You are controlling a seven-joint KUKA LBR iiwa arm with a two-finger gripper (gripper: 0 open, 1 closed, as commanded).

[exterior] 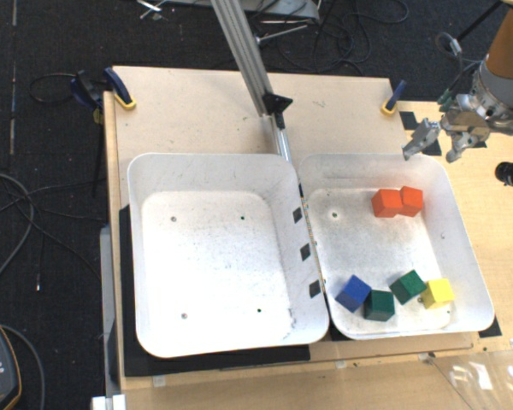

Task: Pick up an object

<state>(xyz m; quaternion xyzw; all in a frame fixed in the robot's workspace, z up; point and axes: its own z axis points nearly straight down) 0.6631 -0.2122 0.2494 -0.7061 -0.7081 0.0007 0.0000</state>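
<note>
My fingers [440, 141] hang spread apart with nothing between them, above the far right corner of the right bin [463, 229], just outside its rim. Behind them my grey wrist rises to an orange band at the top right edge.

The right bin holds all the blocks. Two orange blocks [398, 202] sit touching each other near its far side, closest to my fingers. Along the near side lie four more: a blue block [354, 293] touching a dark green block [379, 304], then a second green block [408, 285], tilted, just beside a yellow block [439, 292]. The left bin [145, 229] has only dark specks and a few small holes on its floor.

Both bins are shallow, white, with rounded corners and scuffed, speckled bottoms. The blocks are small cubes in solid colours.

The bench [197, 109] is pale wood, with yellow-tipped clamps at its far corners. A ribbed metal pole [244, 45] slants from the top down to the gap between the bins. Around the bench, dark carpet is strewn with black cables.
</note>
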